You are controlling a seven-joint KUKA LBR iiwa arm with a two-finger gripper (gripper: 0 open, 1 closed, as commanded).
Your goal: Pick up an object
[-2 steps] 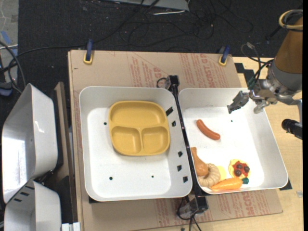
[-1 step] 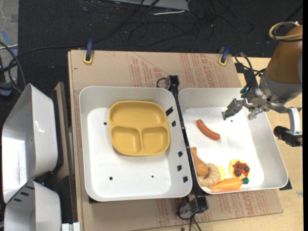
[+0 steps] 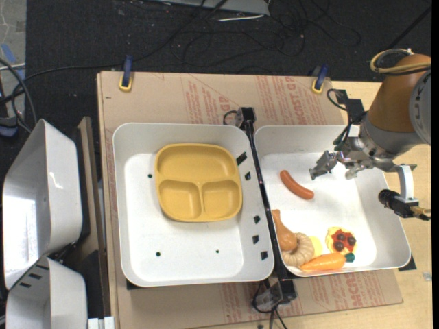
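With the end effector seen spread wide and holding nothing above the right bin, just right of the sausage lying on the bin floor, a miss is risked if the descent lands off-centre.
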